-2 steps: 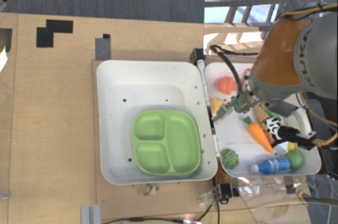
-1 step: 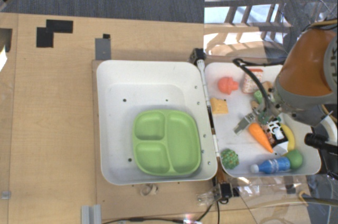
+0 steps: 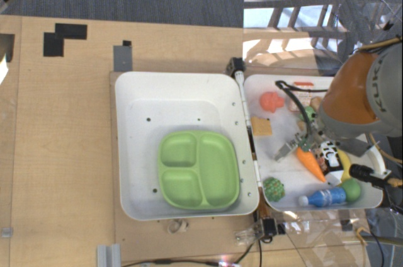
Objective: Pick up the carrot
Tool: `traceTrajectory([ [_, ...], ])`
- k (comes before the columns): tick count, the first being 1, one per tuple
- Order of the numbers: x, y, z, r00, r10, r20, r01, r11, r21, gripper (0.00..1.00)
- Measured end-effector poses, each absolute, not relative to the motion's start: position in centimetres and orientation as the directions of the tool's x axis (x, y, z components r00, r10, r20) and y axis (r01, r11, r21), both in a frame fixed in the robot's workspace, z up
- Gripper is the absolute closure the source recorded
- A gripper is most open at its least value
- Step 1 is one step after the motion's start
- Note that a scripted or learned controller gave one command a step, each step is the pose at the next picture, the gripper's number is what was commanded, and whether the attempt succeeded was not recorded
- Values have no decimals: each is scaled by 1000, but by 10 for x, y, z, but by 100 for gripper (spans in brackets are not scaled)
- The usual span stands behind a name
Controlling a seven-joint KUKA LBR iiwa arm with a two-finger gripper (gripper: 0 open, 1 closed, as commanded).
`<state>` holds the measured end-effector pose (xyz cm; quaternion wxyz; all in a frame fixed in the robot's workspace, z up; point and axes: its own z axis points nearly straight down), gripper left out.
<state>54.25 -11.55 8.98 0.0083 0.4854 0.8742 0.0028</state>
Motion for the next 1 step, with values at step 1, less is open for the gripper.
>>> traceTrajectory([
  [1, 545, -113, 102, -536, 844, -13, 844, 536, 18, 100],
])
